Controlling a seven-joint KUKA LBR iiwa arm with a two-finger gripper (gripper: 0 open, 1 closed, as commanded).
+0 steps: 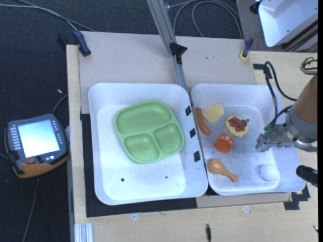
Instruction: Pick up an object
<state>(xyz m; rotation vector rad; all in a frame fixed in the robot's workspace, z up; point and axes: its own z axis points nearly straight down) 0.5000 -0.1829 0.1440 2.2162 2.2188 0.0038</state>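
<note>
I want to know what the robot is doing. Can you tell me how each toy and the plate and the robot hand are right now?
green plate: flat in left bin, nothing on it
hot dog: lying in right bin
yellow chip: lying beside hot dog
mini pizza: lying flat
red toy: sitting alone
chicken leg: lying down
white egg: resting near corner
gripper: low at right bin's right side, holding nothing

A tablet-like controller [36, 144] with a lit screen lies on the dark floor left of the bench, trailing a cable. 2 blue clamps [82, 43] grip the bench's far edge. A metal pole [162, 21] slants down to the seam between the bins.
</note>
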